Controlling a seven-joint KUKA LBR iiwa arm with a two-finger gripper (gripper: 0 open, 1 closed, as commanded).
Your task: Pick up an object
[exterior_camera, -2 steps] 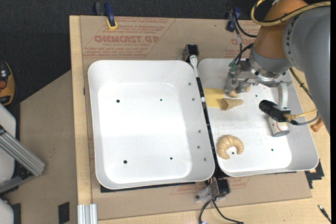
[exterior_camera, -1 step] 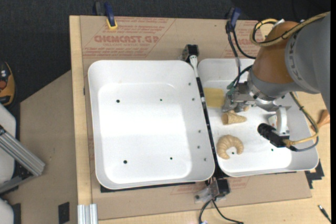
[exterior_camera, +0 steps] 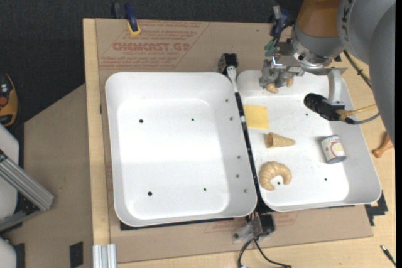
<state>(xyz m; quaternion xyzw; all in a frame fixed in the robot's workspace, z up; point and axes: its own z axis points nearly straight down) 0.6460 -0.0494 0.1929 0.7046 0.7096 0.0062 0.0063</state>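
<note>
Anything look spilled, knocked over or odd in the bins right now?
Nothing spilled. The small can lies on its side in the right bin, near the croissant, cone and yellow slice. The gripper hangs over the far corner.

White bins, yellow square, tan cone, beige croissant, white-and-orange can

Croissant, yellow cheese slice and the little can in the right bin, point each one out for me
croissant (exterior_camera: 276, 174): camera view, on the middle of its curved back.
yellow cheese slice (exterior_camera: 256, 117): camera view, on the centre of its flat top.
little can (exterior_camera: 331, 149): camera view, on its side wall.
</note>
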